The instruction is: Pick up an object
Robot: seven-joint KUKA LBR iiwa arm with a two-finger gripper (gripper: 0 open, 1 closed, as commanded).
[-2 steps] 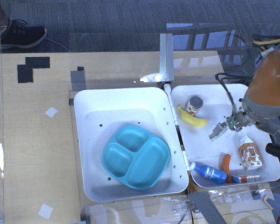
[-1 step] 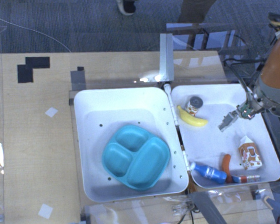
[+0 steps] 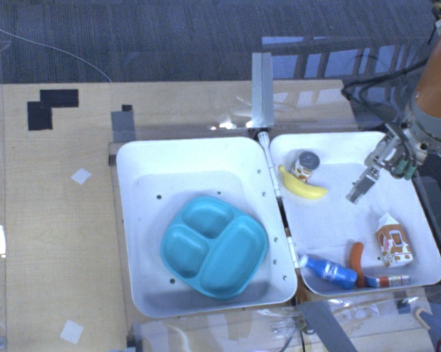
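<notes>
My gripper (image 3: 362, 178) hangs over the upper right part of the right bin (image 3: 339, 142), open, with nothing between its fingers. To its left lie a yellow banana (image 3: 302, 185) and a small round can (image 3: 305, 162) just above it. Below the gripper stands an orange-and-white carton (image 3: 393, 244). An orange sausage (image 3: 355, 255), a blue bottle (image 3: 330, 270) and a small red-and-blue tube (image 3: 388, 279) lie along the bin's front edge. The gripper touches none of them.
The left bin (image 3: 141, 169) holds a blue divided plate (image 3: 213, 244). A metal divider (image 3: 275, 198) runs between the two bins. Black cables (image 3: 372, 87) hang behind the right bin near the arm.
</notes>
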